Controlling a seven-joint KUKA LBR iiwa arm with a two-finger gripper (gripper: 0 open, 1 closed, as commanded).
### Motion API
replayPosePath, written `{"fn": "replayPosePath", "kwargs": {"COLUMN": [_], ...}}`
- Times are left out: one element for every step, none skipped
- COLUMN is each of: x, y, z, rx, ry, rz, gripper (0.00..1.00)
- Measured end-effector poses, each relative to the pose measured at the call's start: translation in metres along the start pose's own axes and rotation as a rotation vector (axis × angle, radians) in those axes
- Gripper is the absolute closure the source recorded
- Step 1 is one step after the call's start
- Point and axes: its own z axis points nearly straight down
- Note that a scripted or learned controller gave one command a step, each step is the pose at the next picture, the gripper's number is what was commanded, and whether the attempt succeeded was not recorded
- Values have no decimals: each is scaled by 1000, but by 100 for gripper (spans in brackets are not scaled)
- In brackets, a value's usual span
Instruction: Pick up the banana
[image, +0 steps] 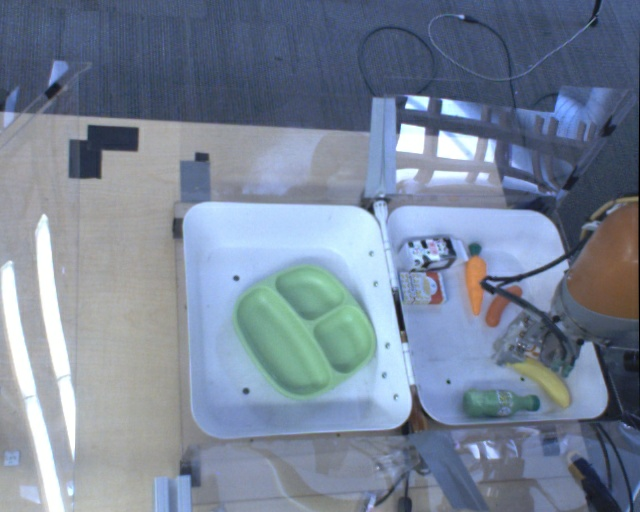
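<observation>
The curved yellow banana (545, 381) is seen lying near the front right corner of the right shallow white bin (520, 225), its long axis running diagonally. The two-finger gripper (530, 345) is placed just above its upper end; its state cannot be told.

A pale wooden bench top (100, 330) was seen under the camera; dark grey carpet (230, 60) was laid beyond its far edge; thin black cables (470, 50) were looped across that carpet; black tape marks (100, 147) were stuck near the bench's far left; bright streaks of light (45, 260) were reflected along its left side.
</observation>
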Motion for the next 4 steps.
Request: {"fn": "replayPosePath", "kwargs": {"x": [0, -3, -3, -27], "y": [0, 1, 1, -14], "z": [0, -10, -10, 12], "rx": [0, -3, -3, 5], "ry": [1, -5, -5, 12], "rz": [0, 4, 4, 40], "gripper": [0, 100, 0, 0]}}
